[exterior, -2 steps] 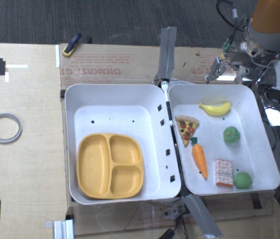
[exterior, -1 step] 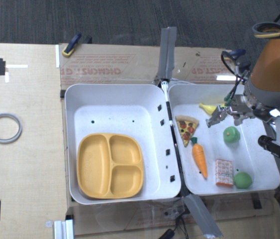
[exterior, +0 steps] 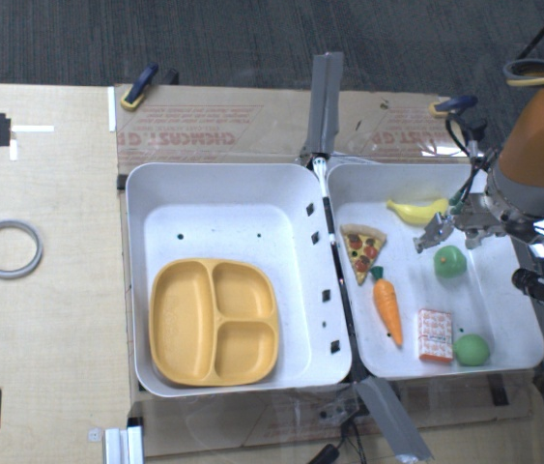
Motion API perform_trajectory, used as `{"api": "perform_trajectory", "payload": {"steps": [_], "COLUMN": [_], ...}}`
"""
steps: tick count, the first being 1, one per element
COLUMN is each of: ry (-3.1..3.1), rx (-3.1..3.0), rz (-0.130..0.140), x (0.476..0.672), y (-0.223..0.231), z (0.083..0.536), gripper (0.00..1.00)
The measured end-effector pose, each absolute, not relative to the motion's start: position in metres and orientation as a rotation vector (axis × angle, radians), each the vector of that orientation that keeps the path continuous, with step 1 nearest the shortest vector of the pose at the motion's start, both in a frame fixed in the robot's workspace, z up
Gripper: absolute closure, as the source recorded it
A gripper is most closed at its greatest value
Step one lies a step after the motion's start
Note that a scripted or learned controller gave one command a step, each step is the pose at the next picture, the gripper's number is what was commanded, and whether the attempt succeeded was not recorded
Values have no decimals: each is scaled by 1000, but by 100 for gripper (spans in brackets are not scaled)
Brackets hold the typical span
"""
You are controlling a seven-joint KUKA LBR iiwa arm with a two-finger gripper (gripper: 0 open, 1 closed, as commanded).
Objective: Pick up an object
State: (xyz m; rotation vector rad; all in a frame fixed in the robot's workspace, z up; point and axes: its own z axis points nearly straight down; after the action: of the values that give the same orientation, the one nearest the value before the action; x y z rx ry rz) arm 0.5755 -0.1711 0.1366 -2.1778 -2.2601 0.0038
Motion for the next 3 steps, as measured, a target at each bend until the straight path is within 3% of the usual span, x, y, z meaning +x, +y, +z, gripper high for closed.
{"api": "perform_trajectory", "payload": {"steps": [1, 2, 3], "ry": [-2401, -2432, -2429], "rx": [-2027, -1988, -1993], "rz": [2, 1, 0], "x": [591, 582, 582], "y": [-149, -204, -205], "z": [157, 91, 100], "gripper": [0, 0, 100]}}
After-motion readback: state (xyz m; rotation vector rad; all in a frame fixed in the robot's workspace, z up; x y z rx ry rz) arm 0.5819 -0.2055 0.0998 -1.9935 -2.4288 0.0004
